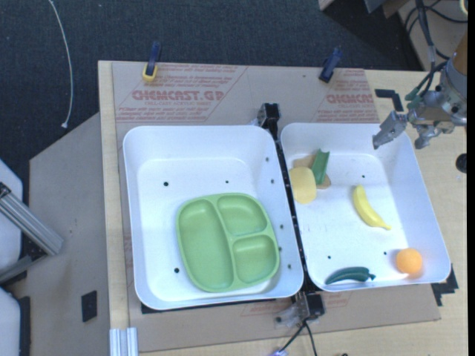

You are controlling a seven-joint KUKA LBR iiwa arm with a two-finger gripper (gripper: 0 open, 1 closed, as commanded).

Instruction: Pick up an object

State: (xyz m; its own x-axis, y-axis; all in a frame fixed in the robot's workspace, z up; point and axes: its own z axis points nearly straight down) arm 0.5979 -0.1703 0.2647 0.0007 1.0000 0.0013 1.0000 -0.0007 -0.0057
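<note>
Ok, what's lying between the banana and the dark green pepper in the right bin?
Nothing: in the camera view, bare white bin floor separates the banana from the green pepper.

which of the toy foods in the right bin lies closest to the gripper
The yellow banana, mid-bin, lies nearest the gripper. The orange and dark green pepper sit along the bin's near edge, farther off.

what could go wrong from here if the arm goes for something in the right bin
The banana lies alone, but the yellow piece sits against the bin's left wall, touching a green one, so a grasp there may catch both. The orange ball near the corner could roll off. The gripper is over the rim.
</note>
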